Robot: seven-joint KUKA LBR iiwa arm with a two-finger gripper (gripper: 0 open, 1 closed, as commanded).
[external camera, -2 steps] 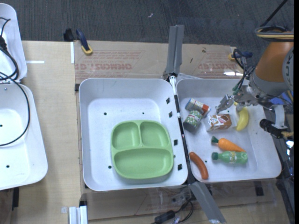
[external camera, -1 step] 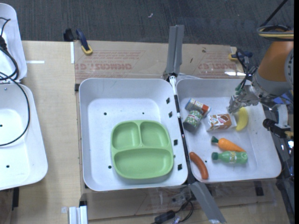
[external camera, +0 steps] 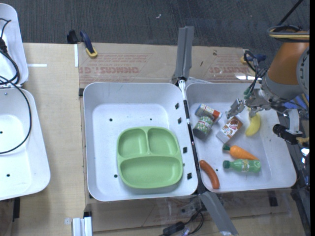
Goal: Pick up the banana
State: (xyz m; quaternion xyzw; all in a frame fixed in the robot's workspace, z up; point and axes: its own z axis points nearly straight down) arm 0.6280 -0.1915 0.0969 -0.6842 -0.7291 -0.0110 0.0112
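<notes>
Green up front: the sectioned plate [external camera: 149, 157] lies in the left bin [external camera: 98, 132], nothing on it, and it plays no part here. Over in the right bin [external camera: 283, 176], nearest us, a red sausage [external camera: 210, 174] lies by the divider, then a green bottle [external camera: 242, 165] on its side, with a carrot [external camera: 239, 152] just behind it. Further back, a small juice carton [external camera: 231, 129], two little cans [external camera: 205, 120], and there's the banana [external camera: 253, 124], yellow, lying toward the right side of the bin, just beside the carton. The gripper [external camera: 246, 103] hangs just behind the banana, at its far end. Fingers: a tangle of metal and cable from here, so how far apart they are I cannot tell, and nothing shows between them. To do this well, I'd say it should centre over the banana's middle, turn to span its narrow width, stay clear of the carton, and come down low before closing. Beyond, bare brown counter [external camera: 128, 63].
</notes>
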